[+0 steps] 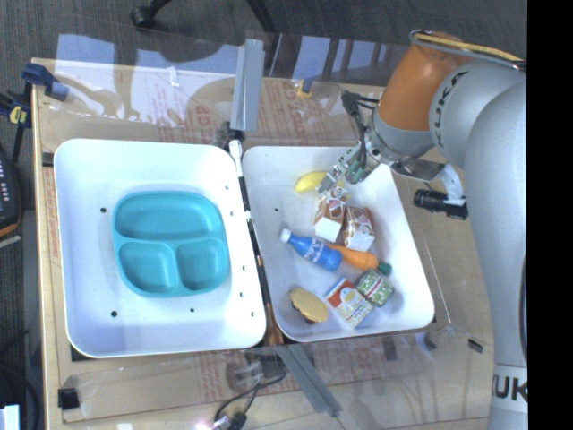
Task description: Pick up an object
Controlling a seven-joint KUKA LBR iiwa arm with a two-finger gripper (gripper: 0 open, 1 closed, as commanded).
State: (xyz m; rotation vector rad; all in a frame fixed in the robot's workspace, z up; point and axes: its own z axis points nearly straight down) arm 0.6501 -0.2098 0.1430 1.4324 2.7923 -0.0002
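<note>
The gripper [341, 176], finger state unclear, hovers beside the banana [310, 183]; it could nudge it away.

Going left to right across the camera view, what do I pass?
Blue divided tray in the left bin → blue bottle → carrot → green carton, all three in the right bin.

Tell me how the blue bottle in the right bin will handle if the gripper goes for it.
The blue bottle lies on its side, so a push would probably roll it. Its rounded, smooth-looking body may slip between fingers. The carrot lies against it and would likely shift too.
</note>
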